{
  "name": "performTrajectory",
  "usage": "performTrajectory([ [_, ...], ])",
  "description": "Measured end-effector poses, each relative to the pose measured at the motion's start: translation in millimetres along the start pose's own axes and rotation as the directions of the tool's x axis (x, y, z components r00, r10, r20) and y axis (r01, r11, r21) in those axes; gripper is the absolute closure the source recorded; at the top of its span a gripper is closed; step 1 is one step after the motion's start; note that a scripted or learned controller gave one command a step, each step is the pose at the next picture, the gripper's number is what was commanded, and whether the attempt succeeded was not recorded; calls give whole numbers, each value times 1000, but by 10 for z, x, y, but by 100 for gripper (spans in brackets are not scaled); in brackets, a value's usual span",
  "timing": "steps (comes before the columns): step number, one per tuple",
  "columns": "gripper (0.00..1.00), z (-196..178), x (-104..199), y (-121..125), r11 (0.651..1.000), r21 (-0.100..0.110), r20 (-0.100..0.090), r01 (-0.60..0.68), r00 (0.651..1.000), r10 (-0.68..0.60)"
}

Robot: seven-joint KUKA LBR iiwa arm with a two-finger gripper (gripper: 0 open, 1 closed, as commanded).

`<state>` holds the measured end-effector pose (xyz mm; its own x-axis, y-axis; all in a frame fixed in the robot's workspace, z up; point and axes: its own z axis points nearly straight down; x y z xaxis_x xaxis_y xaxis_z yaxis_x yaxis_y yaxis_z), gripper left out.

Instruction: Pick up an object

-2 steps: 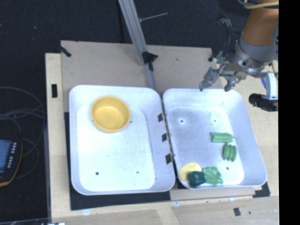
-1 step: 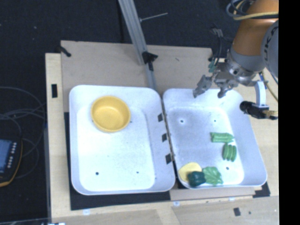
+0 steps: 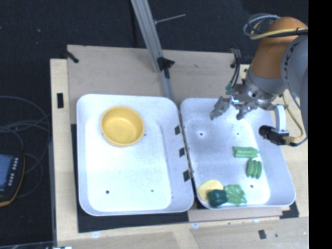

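Observation:
My gripper (image 3: 229,111) hangs over the back part of the right bin (image 3: 207,139), fingers spread open with nothing between them. Well in front of it, near the bin's right side, lie a light green pod (image 3: 245,151) and a darker green ridged piece (image 3: 253,168). At the bin's front edge a yellow item (image 3: 208,186), a dark green pepper-like item (image 3: 217,197) and a light green leafy item (image 3: 236,193) sit bunched together. A yellow bowl (image 3: 122,125) rests in the back left of the left bin (image 3: 129,185).
A slanted grey metal pole (image 3: 149,32) runs from the top down to the divide between the bins. The arm's orange band (image 3: 274,45) and cables stand at the upper right. A black handheld device (image 3: 9,173) lies off the bench at left.

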<state>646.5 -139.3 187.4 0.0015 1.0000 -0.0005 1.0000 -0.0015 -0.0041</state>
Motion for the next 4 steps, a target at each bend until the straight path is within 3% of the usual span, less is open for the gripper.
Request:
performTrajectory([
  [1,0,517,53,-89,1000,-1,0,1,1000,-1],
  [2,100,383,52,-74,1000,-7,-1,0,1000,0],
  [4,100,-631,14,-62,1000,-9,0,2,1000,-2],
])
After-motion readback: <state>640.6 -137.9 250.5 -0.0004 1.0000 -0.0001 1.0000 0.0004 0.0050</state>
